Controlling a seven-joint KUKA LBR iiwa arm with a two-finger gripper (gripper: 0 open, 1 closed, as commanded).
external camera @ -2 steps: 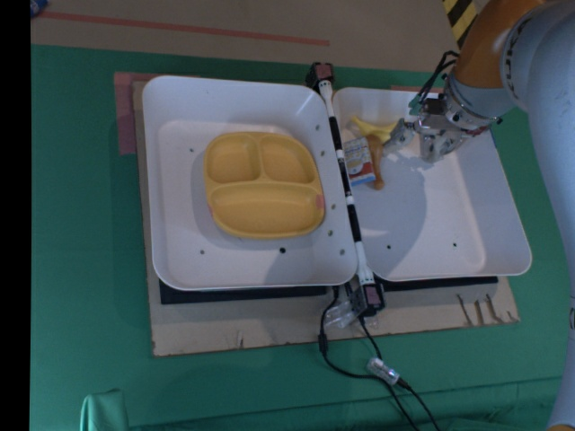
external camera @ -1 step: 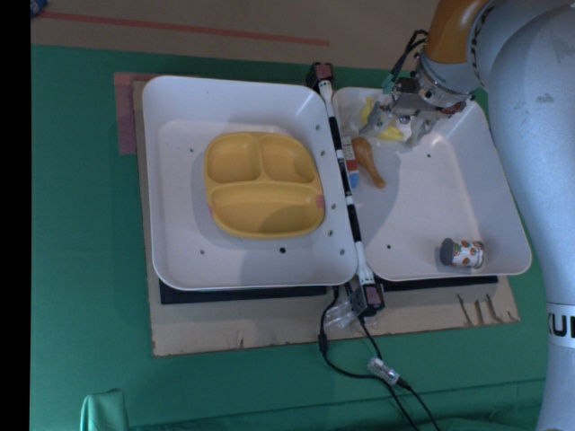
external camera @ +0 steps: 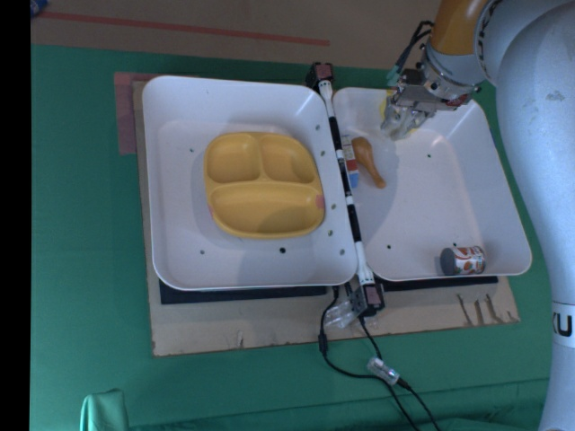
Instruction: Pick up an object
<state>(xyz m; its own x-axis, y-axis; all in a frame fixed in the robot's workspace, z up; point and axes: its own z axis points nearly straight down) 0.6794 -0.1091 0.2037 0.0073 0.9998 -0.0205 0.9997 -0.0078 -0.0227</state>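
Scanning near to far: can (external camera: 463, 259) lies untouched at the right bin's (external camera: 503, 206) near edge, drumstick (external camera: 368, 161) mid-bin. Farther back our gripper (external camera: 402, 128) hangs low over something yellow; we cannot tell its grip state. Judging nothing picked yet; grasp and lift remain.

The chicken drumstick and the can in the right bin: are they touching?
Apart. The camera view shows the drumstick near the bin's upper left and the can at its lower edge, with bare white floor between.
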